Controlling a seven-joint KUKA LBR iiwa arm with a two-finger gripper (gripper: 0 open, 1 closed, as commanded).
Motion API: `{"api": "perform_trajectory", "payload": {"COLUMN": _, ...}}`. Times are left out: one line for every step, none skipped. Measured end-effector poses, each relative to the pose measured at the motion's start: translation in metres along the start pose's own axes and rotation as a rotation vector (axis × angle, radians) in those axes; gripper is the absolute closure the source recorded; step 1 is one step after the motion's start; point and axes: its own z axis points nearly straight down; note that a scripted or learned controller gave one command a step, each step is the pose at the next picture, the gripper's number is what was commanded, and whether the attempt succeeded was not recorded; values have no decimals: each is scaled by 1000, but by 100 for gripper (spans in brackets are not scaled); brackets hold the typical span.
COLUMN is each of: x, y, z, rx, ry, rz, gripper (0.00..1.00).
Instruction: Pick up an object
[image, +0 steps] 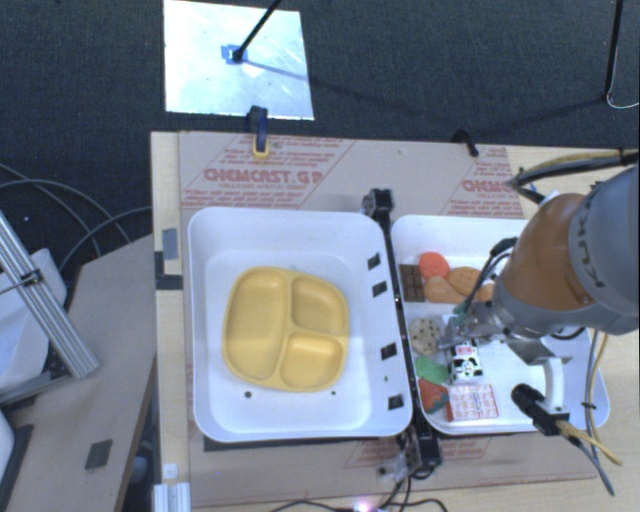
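camera view: the arm reaches in from the right and hangs low over the right bin, its wrist covering much of that bin's middle. the gripper sits down among a cluster of small objects at the bin's left side. just beside its tip lies a small white item with black markings, and below that a red and white card. near them are a speckled round piece, a green bit, a red piece, and further up an orange ball next to tan lumps. whether the gripper is open or closed cannot be told; its tip is too small and cluttered to read, and nothing can be seen clearly between it. the left bin holds a yellow divided tray, well apart from the arm.

as a judgement, the approach looks made and the gripper is at picking height, likely over the white marked item, but no object appears lifted; the grasp and the lift are left.
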Motion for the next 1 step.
{"api": "perform_trajectory", "payload": {"x": 77, "y": 48, "z": -88, "rx": 6, "ry": 13, "rz": -16, "gripper": 100}}
